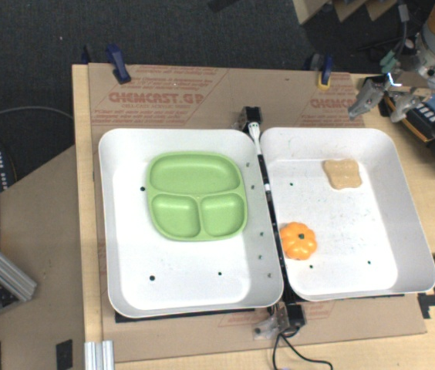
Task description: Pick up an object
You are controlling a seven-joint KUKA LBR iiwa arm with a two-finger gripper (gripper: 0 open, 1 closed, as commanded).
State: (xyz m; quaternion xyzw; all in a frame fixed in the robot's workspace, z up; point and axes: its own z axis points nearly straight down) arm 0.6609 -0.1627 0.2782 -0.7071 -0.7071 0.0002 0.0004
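Camera view: claw [365,96] hangs off-bin, grip unreadable; I'd drop straight over the orange pumpkin [298,240], clear of the rim.

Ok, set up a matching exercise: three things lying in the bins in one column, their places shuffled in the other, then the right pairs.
Things:
1. green divided plate
2. orange pumpkin toy
3. tan bread slice

Places:
A. far part of the right bin
B. middle of the left bin
C. right bin, against its left wall

Pairs: 1-B, 2-C, 3-A
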